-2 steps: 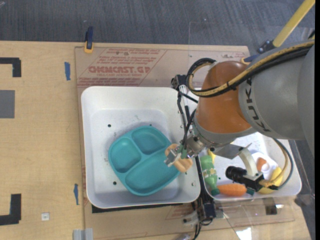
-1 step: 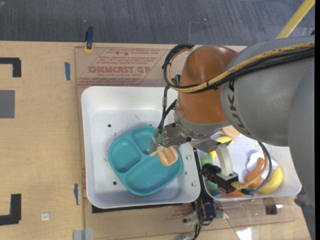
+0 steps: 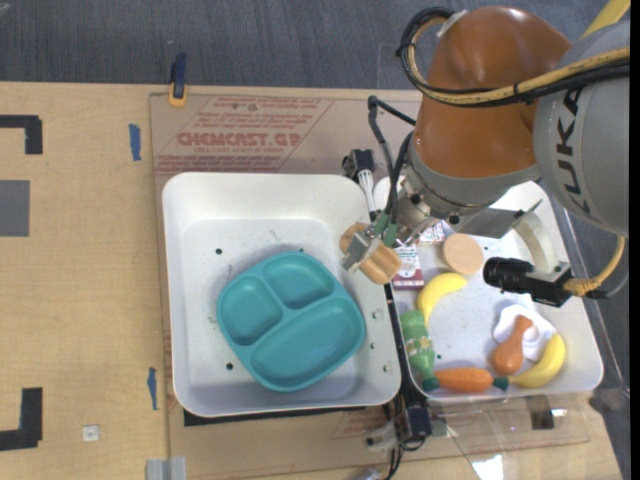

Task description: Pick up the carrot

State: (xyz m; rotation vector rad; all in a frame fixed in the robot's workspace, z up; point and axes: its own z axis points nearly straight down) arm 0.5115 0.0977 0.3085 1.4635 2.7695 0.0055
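The gripper [image 3: 372,251] is seen at the dividing rim between the two bins, its tan fingertips [image 3: 380,263] hanging over the edge of the left bin [image 3: 190,298]. Whether it is spread or clenched cannot be told, and nothing is seen held between its tips.

Just beside it in the right bin [image 3: 585,368] lie a tan round disc [image 3: 463,254] and a yellow banana [image 3: 440,293]. The carrot [image 3: 465,379] is found well apart from the gripper, lying flat along the near wall of the right bin, next to a green vegetable [image 3: 418,348] and close to a drumstick [image 3: 512,346] and a second banana [image 3: 545,361].

A teal divided plate [image 3: 290,320] rests in the left bin, probably placed there as a drop-off spot. The tabletop [image 3: 80,268] carries both bins. The carrot is judged untouched, so the gripper is poorly placed for the grasp.
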